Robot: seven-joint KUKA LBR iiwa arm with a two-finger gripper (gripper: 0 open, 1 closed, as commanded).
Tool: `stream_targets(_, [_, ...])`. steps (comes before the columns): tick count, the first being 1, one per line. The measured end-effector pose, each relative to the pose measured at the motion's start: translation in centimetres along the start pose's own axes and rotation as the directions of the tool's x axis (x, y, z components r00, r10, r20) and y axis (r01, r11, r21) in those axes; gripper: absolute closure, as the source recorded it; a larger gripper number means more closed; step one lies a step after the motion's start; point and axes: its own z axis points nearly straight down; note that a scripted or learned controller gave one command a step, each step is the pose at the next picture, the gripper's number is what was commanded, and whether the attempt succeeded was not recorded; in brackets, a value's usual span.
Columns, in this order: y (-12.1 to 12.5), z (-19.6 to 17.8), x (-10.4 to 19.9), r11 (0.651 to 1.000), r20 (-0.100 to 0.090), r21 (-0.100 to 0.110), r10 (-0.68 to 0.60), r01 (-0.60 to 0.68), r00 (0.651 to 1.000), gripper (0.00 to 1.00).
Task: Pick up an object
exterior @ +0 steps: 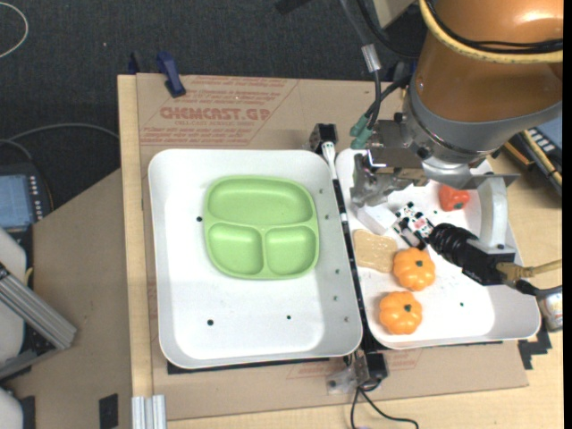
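Now, nearest you in the right bin [500, 324] sits an orange pumpkin [399, 312], with a second pumpkin [414, 268] just behind it. A tan slice [374, 250] lies touching the second one's left side. Farther back you see a small black-and-white piece [409, 222] and a red-orange item [453, 198]. The gripper [366, 189] hangs over that bin's far left corner; you cannot tell whether it is spread or closed. The left bin [241, 315] holds a green divided plate [262, 226].
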Motion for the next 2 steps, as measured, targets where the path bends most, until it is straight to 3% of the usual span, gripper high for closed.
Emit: stream_targets(2, [0.1,-2.0,0.1,1.000,0.001,-0.005,-0.002,0.002,1.000,1.00])
